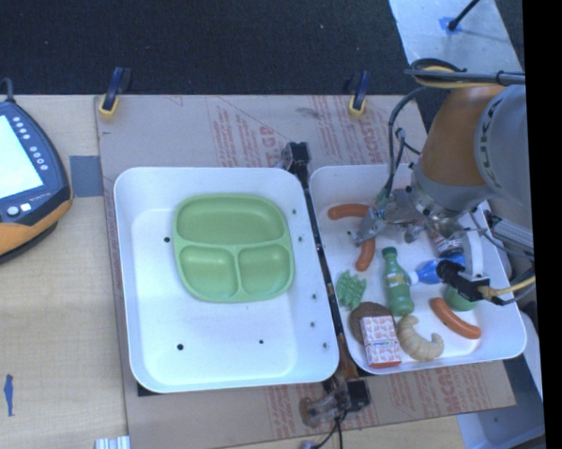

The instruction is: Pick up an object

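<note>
- Above the right bin (513, 346), the arm (464, 139) I am running from my remote desk reaches in from the right, its gripper (377, 225) low over the bin's upper half; I cannot tell from this slanted overhead view how the tool is set, and I see nothing carried in it.
- The nearest pickable things are two sausages: one (347, 211) lies just left of the tool, another (365, 254) just below it. I judge either the likely target.
- Risk one: with both so close, a descent could land between them and nudge them apart rather than capture one.
- Risk two: the green bottle (396, 282) stands close by; a sideways sweep could topple it onto the brown disc (365, 312) and the carton (380, 341) below.
- Risk three: the lower half is crowded, with a croissant (420, 337), a third sausage (453, 318) and a green leafy piece (350, 288) packed together, so a grab there might snag two items.
- The left bin (156, 347) bears a green divided plate (233, 247), well apart from the action.
</note>
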Tool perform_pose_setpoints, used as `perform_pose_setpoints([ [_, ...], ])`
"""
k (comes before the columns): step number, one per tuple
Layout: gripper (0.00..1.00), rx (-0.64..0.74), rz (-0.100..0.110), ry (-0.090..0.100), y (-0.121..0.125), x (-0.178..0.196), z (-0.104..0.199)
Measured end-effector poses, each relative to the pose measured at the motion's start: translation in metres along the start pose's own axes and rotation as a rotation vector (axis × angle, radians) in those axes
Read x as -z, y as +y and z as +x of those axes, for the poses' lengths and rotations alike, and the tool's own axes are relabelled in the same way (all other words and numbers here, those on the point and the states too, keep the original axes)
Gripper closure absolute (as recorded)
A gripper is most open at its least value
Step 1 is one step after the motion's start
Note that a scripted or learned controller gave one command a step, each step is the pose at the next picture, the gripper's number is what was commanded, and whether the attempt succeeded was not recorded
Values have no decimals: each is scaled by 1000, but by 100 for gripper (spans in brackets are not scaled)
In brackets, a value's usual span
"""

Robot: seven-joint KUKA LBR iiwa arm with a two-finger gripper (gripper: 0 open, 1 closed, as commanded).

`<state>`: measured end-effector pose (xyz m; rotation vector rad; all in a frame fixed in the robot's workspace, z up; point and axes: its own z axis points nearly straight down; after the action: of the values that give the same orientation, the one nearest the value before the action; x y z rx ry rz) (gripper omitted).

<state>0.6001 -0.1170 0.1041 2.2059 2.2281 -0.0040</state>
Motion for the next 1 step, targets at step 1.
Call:
perform_pose_setpoints([
  [1, 0, -9, 18, 8, 52, -14, 7],
])
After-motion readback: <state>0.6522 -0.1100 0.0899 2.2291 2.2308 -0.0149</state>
